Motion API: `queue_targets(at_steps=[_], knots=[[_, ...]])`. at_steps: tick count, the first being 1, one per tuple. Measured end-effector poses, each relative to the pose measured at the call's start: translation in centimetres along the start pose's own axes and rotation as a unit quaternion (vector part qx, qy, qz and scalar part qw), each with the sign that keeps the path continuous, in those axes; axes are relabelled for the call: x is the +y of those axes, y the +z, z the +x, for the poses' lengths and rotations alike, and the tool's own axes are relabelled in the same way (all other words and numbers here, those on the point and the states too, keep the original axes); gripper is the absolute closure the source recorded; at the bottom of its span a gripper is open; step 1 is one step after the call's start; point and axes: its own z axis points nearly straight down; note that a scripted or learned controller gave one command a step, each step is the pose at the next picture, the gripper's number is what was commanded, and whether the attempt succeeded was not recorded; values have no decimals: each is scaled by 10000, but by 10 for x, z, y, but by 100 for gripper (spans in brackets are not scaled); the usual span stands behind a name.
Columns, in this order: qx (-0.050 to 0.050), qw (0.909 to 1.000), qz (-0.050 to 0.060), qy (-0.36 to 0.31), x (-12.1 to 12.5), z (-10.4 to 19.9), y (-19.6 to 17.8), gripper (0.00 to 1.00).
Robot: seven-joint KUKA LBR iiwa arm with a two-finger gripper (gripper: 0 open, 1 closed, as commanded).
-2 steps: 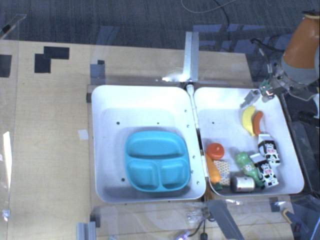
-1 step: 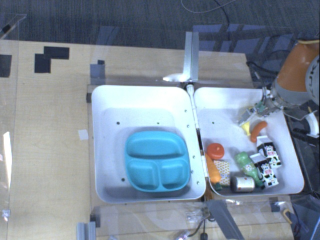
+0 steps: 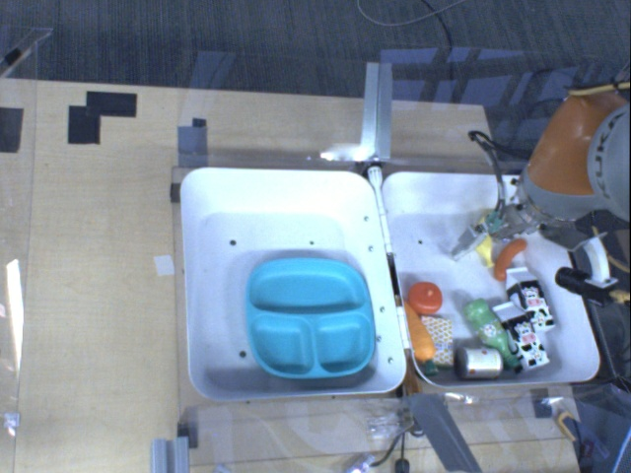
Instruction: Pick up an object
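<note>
From my feed I see a pale wooden bench [image 3: 89, 294] with black markings near its far left corner, dark carpet beyond its far edge and a thin cable looping across it. Two shallow white bins sit side by side on the bench, meeting at a metal divider.

The left bin [image 3: 212, 215] carries a blue compartment tray [image 3: 311, 315] — three sections, lying flat toward the bin's near right corner.

The right bin [image 3: 429, 215] carries the clutter. Along its near edge lie a silver can [image 3: 480, 363] on its side, an orange carrot-like piece [image 3: 421, 337] against the left wall and a patterned packet just beside it. A red tomato-shaped toy [image 3: 425, 297] sits a little farther in, a green object [image 3: 483, 316] lies near the can, and black-and-white cartons [image 3: 529, 313] crowd the near right corner.

The arm comes in over the bin's right edge, orange band showing above the wrist. The gripper [image 3: 485, 235] hangs low over the bin's right half, pointing toward the left. Directly at its tip I see a yellow piece [image 3: 485, 252] and an orange-red sausage-shaped object [image 3: 510, 255], both just beside the fingers — touching or nearly so. How far the fingers are parted I cannot tell, nor whether anything sits between them.
</note>
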Motion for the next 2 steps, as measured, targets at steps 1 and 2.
queue_targets(at_steps=[1,2], knots=[[1,10000,-21,-9,2,1,-12,100],[2,9937,22,1121,33,52,-134,100]])
